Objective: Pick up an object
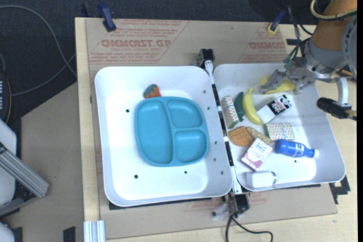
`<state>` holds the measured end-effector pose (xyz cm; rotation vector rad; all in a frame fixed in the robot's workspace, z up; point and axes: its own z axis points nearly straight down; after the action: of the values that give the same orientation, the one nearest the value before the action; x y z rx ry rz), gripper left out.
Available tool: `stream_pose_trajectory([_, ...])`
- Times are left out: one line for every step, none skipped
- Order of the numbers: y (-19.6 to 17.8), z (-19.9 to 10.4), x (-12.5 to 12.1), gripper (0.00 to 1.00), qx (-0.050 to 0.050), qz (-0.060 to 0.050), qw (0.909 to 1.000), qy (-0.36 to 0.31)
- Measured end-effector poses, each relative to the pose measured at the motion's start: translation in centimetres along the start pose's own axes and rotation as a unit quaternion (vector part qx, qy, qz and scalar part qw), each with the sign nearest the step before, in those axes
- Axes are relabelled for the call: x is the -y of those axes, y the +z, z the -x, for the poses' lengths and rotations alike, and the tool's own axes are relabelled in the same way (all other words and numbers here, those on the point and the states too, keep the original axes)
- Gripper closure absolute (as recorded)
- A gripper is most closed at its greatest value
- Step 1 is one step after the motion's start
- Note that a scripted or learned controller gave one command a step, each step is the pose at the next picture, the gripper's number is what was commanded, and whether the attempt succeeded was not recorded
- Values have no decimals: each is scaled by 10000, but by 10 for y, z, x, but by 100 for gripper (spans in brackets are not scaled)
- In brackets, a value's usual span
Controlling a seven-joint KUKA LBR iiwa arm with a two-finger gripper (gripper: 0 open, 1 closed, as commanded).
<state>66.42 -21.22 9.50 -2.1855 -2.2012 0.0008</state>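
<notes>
Here, the jaws (276, 81) touch a yellow object (282, 86).

The two shallow white plastic bins (113, 139) look smooth and faintly glossy, as does the sky-blue three-compartment plastic tray (170, 130). The tan worktop (142, 42) is matt, papery board printed with red lettering. The blue plastic bottle (294, 149) shines slightly.

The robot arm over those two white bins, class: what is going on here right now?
The arm's gripper is down at the back of the right bin, on a yellow object. Whether it has a grip is unclear. A banana, a blue bottle, a waffle and small packets lie in that bin. The left bin holds a blue divided plate.
</notes>
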Motion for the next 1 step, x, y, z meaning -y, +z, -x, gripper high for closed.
stream_pose_trajectory([13, -82, 62, 0, 146, 162, 9998, 32])
